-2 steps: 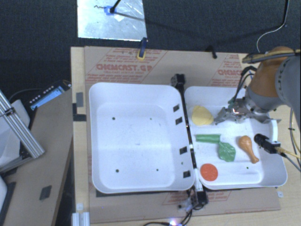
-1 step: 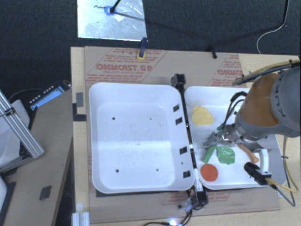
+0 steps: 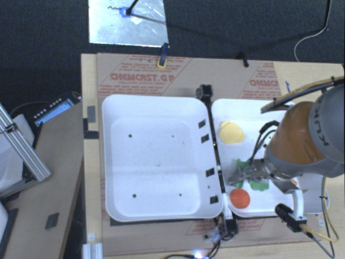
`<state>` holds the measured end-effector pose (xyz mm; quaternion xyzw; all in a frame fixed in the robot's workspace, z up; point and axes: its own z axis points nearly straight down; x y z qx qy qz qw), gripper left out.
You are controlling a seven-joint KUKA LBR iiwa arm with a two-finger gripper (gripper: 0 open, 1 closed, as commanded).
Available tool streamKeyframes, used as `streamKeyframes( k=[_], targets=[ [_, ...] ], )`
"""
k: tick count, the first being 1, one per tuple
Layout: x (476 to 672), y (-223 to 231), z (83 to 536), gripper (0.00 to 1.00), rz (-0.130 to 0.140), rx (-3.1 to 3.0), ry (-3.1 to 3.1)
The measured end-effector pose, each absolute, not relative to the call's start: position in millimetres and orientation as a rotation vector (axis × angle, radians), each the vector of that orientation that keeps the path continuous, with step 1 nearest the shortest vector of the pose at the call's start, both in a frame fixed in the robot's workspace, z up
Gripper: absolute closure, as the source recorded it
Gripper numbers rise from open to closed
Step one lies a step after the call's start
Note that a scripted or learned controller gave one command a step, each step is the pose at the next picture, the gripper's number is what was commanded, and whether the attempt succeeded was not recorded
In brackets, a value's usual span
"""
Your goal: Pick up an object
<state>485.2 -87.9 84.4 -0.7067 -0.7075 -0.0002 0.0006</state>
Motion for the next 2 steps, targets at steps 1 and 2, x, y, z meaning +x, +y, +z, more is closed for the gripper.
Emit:
streamKeyframes(
  k=[1,2],
  targets=[
    [488.4,-90,96,1.0,-0.005,-2.224,-2.226],
    [579.3,-15,191,1.0,-0.022,-2.212,-2.246]
  ],
)
